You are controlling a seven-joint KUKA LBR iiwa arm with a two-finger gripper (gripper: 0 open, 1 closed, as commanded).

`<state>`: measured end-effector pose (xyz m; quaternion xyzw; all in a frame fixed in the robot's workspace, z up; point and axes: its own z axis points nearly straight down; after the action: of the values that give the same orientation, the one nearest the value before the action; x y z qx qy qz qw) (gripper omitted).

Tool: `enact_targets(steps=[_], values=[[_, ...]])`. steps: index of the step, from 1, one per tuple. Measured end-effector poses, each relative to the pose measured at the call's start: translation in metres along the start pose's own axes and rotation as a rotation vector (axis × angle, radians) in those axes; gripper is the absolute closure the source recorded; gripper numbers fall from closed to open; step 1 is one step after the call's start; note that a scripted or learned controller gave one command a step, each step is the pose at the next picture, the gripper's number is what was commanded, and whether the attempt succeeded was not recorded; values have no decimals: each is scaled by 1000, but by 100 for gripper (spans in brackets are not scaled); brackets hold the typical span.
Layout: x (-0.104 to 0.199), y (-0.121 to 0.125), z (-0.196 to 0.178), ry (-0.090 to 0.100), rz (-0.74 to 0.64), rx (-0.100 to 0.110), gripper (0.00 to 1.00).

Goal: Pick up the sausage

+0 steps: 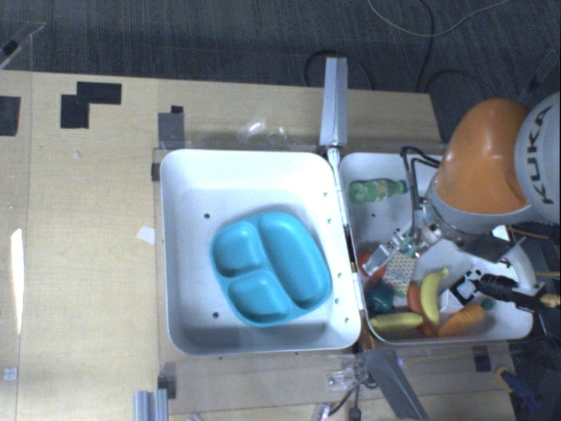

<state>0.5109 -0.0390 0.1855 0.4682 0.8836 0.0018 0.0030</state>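
Right bin (379, 167), arm-hidden clutter (412, 292)

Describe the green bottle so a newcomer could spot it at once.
Start at the right bin, the one crowded with toy food. Look to its far end, next to the divider between the bins. There the green bottle lies on its side, apart from the pile of banana and carrot nearer the front.
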Motion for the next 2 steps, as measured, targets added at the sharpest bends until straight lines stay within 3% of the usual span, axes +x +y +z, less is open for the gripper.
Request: enact_targets(steps=[1, 2], values=[[16, 31, 0, 1, 4, 1, 0], [32, -5, 1, 1, -3, 2, 0]])
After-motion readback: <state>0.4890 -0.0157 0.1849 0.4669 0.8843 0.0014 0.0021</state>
